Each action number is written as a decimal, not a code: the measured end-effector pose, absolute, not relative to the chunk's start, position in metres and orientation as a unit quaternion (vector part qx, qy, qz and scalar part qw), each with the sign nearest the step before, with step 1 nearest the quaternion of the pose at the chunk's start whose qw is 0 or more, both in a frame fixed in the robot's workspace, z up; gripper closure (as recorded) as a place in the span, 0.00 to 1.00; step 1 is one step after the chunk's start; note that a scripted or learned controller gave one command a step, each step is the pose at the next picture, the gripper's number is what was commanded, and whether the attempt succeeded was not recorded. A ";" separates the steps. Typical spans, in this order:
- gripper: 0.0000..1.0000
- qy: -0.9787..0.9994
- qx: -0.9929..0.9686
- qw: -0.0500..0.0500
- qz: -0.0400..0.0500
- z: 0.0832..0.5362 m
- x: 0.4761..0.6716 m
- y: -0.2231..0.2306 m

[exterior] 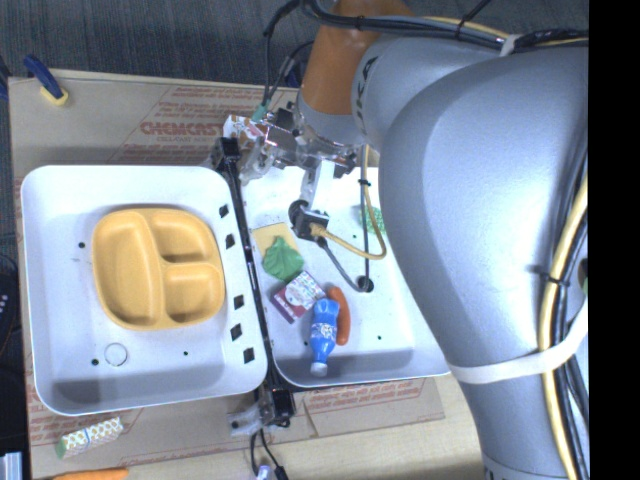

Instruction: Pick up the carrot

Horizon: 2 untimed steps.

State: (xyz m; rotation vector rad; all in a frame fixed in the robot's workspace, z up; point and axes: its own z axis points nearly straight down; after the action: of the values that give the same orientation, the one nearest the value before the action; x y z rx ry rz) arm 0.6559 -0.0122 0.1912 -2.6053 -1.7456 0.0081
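The carrot (342, 315) is a small orange piece lying near the front of the right bin (395, 353), touching the right side of a blue bottle (322, 333). My gripper (247, 140) is at the far left corner of the right bin, close to the rim between the two bins. It is well away from the carrot, with several items lying between them. Nothing shows in the gripper.
A green leafy toy (282, 259) lies on a yellow flat piece (268, 235), with a pink-and-white packet (299, 295) in front. The left bin (50, 298) holds a yellow divided plate (158, 265). The arm hides part of a green item (372, 218).
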 end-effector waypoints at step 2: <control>0.00 -0.647 -0.763 0.004 0.003 0.191 0.656 0.004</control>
State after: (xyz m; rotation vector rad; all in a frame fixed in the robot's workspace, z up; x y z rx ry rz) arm 0.6556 0.0035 0.1912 -2.3895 -2.0263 0.0103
